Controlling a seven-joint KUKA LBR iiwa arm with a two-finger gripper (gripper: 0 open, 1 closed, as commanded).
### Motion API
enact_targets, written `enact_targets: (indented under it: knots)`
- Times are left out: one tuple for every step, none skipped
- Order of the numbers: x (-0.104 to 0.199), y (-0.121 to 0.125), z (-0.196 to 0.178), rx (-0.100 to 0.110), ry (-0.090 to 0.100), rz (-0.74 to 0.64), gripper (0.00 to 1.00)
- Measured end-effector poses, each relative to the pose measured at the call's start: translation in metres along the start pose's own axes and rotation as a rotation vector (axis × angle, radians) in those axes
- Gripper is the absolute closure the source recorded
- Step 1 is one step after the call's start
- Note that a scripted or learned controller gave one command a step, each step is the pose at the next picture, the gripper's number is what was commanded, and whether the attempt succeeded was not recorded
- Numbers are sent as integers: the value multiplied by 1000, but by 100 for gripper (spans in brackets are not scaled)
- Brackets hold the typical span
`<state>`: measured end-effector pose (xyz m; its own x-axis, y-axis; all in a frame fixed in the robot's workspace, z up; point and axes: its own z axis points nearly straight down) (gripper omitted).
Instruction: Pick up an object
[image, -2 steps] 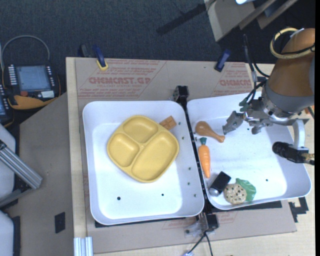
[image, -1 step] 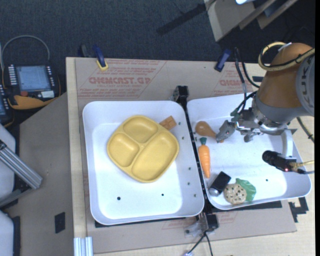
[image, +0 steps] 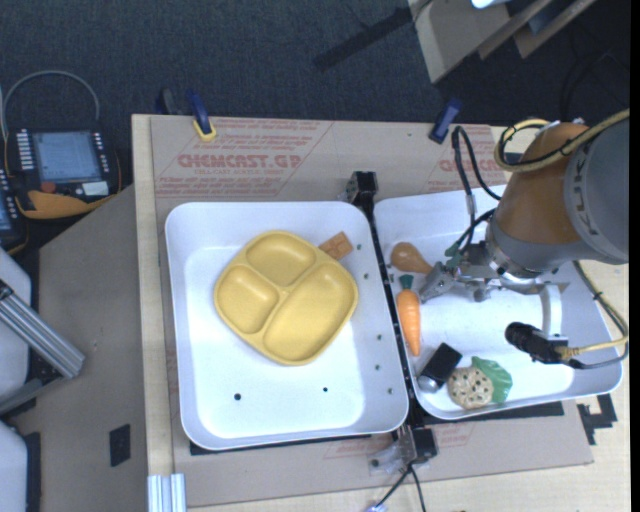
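Carrot (image: 409, 321) lies lengthwise along the left wall of the right bin (image: 590, 385), tip toward the front, just beside the divider between the bins. Behind it sits a brown pear-shaped piece (image: 409, 258). Near the front rim a black block (image: 439, 365) rests close to a cookie (image: 467, 387), which touches a green piece (image: 494, 374). The gripper (image: 462, 277) hangs over the middle of this bin, close to the carrot's top and the brown piece; I cannot tell how it is set. Bare floor remains toward the right wall. In the left bin (image: 190, 300) a yellow plate (image: 286, 297) fills the middle, a small brown block (image: 336, 245) at its back edge, with open white floor in front. Both bins sit on the table (image: 150, 200).
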<state>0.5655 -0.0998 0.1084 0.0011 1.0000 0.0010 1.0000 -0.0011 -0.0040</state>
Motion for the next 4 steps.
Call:
enact_targets:
  knots:
    - [-3,2,20,-7,-5,2,0]
    - [-2,4,7,-16,-5,2,100]
    - [-1,5,-57,-11,-3,-2,100]
    - [-8,10,-118,-13,-3,-2,100]
